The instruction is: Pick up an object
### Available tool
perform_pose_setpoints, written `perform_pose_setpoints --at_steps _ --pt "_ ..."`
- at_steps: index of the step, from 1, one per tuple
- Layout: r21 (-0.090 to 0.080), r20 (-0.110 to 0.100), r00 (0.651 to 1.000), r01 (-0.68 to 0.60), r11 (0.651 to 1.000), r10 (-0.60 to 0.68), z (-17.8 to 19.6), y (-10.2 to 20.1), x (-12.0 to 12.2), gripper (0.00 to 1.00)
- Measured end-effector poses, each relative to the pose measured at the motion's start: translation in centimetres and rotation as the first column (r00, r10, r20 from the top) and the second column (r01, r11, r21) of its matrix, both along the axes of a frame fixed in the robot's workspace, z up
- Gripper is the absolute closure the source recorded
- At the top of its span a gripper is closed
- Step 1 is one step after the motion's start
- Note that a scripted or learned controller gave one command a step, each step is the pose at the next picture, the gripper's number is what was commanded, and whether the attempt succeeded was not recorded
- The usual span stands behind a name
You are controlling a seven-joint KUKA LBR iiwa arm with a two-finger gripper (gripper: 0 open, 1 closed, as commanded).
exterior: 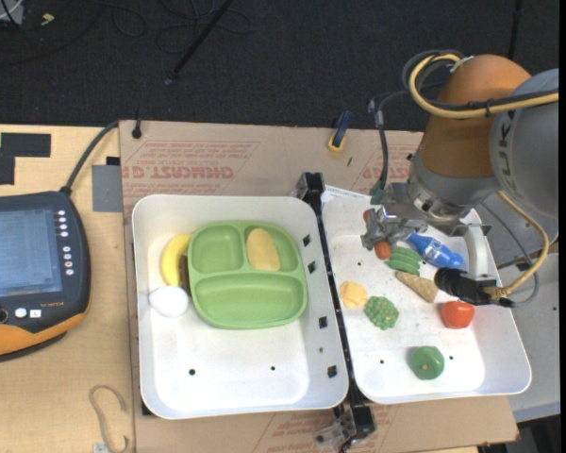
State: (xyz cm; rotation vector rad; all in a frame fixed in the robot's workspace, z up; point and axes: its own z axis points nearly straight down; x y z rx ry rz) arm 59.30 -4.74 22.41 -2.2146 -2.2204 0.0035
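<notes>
Objects, right bin [509, 371]: broccoli [380, 311], tomato [457, 314], green pepper [425, 361].
Left bin [226, 376]: green tray [245, 276], banana [173, 257].
Gripper [384, 237]: low over right bin, grip state cannot be told.

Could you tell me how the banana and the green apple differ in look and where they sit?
The banana is yellow, long and curved; the green apple is green and round. The banana lies in the left bin, tucked against the green divided plate beside a white egg, while the green apple sits apart from its neighbours near the front of the right bin. Both look like toy fruit resting untouched on a bin floor.
</notes>
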Motion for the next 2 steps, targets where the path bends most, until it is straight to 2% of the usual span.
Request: perform_pose_setpoints --at_steps 1,2 --pt "0.001 -0.001 1.000 -0.002 1.000 0.002 -0.6 5.8 -1.7 1.00" --pt "0.001 0.000 1.000 -0.003 1.000 0.003 0.6 11.3 -3.9 1.00"
